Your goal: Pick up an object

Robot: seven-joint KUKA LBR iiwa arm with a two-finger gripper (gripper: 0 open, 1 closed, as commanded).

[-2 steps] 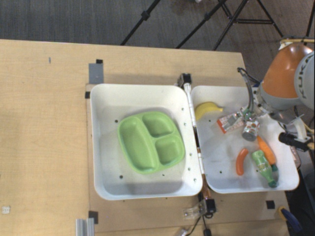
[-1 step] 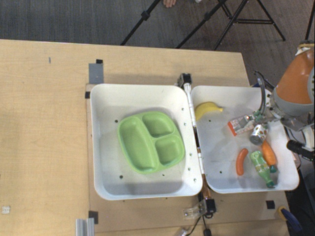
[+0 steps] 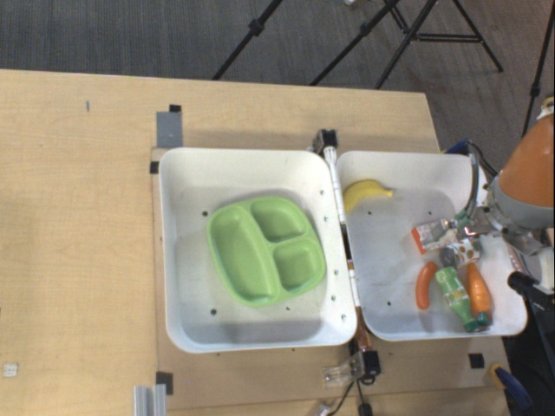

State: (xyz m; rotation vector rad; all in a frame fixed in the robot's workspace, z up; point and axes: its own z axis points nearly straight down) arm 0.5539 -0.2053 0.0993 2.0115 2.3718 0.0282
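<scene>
Gripper (image 3: 458,232) hangs low in the right bin (image 3: 390,319), can't tell how it's set. Green bottle (image 3: 454,291) and carrots (image 3: 478,289) sit just below it, banana (image 3: 365,193) off to its left.

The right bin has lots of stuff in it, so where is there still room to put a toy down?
The right bin has bare floor in its near-left part, between the banana and the orange carrot. Its right side is crowded: the snack packet, green bottle and second carrot cluster below the end effector.
</scene>
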